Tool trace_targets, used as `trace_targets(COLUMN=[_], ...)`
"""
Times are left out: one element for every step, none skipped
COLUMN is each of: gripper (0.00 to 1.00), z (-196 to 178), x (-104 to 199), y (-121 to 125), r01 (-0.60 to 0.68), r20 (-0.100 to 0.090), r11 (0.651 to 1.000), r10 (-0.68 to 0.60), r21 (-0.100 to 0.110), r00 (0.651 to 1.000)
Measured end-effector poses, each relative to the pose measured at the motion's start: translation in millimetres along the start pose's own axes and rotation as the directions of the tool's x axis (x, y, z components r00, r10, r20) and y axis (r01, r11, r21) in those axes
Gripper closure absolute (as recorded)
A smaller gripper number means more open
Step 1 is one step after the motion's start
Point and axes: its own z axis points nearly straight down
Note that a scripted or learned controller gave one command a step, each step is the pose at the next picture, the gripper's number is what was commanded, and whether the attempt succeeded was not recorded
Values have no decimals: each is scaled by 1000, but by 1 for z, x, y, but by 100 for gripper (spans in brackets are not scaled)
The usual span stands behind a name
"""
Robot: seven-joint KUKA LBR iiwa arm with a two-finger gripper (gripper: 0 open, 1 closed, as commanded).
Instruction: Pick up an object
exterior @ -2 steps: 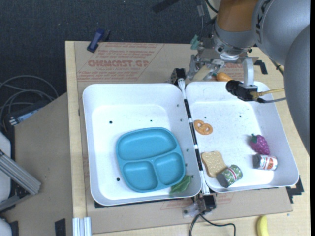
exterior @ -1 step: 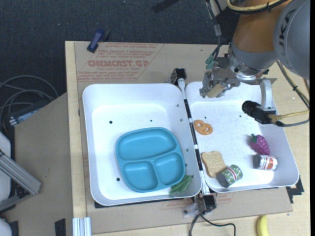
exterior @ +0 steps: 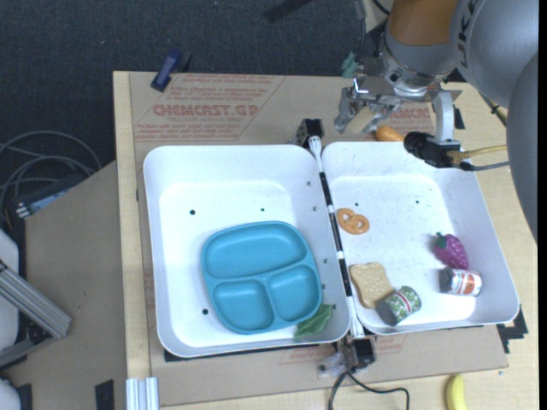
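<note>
1. Above the far rim of the right bin [exterior: 479,196], the arm [exterior: 444,15] hangs with its gripper [exterior: 369,114] clear of everything; I cannot tell how its fingers stand.
2. In the left bin [exterior: 171,229] lies a blue divided plate [exterior: 259,276].
3. The toast [exterior: 369,282], can [exterior: 399,304], grapes [exterior: 450,250] and small jar [exterior: 461,282] lie near the front, well apart from the gripper.
4. The pretzel [exterior: 352,221] lies nearest, straight toward the camera.

Red "CHEMCAST G.P" print, brown board [exterior: 214,101] behind bins, smaller lines unreadable
</note>
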Motion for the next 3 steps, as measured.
trace_targets(gripper=[100, 100, 100], z=[13, -2, 22], x=[-37, 42, -1], y=[-49, -1, -41], r01=[-2, 1, -2], r20=[0, -2, 0], r11=[1000, 1000, 1000], r10=[2, -1, 2], r21=[4, 0, 5], r00=[1000, 1000, 1000])
